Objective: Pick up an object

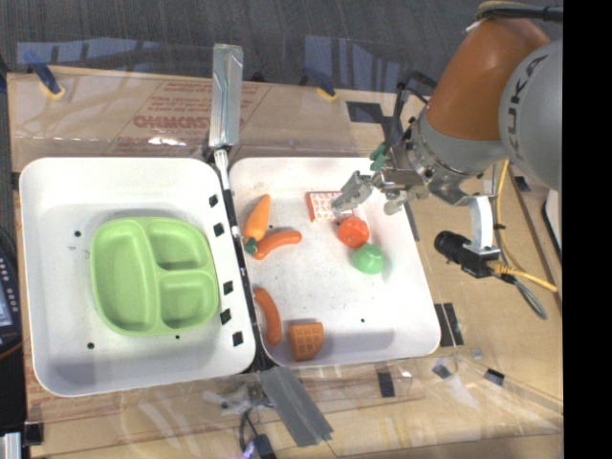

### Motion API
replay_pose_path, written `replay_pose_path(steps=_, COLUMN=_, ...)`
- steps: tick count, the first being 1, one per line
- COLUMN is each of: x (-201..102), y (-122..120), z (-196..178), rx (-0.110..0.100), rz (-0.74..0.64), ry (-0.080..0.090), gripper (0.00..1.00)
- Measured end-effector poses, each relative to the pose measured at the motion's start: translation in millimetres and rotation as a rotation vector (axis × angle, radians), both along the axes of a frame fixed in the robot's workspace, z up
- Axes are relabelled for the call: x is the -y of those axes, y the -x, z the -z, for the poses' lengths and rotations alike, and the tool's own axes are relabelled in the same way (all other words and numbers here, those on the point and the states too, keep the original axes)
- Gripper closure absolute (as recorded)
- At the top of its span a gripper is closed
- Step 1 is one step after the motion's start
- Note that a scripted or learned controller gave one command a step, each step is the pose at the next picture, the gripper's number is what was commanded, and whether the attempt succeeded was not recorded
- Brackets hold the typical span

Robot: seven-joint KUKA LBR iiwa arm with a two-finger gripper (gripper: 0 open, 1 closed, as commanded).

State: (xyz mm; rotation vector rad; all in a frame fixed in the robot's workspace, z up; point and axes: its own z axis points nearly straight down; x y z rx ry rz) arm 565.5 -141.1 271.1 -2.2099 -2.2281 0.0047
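My gripper (371, 197) hovers over the far right part of the right bin (411, 299), its two fingers spread open with nothing between them. Just below it in the view lies a red-orange tomato (352, 230), and a green ball (367, 260) touches that tomato on its near side. A red and white packet (320, 204) lies beside the left finger (348, 194). Further left are a carrot (256, 216) and an orange sausage (278, 243). A second sausage (269, 316) and a waffle piece (306, 338) rest near the front wall.
The left bin (48, 208) holds a green divided plate (153, 275). A black-clipped divider wall (228, 247) separates the bins. The grey and orange arm (488, 75) reaches in from the upper right, with cables (507, 271) on the bench beside the right bin.
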Motion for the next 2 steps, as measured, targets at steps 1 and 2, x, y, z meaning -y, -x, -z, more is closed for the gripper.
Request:
replay_pose_path(steps=1, x=-30.1, y=-22.2, z=142.7, rx=-0.007, rz=-0.067, ry=-0.001, gripper=0.00)
replay_pose_path(steps=2, x=-32.0, y=-47.8, z=174.8, rx=-0.001, rz=0.005, ry=0.005, gripper=0.00)
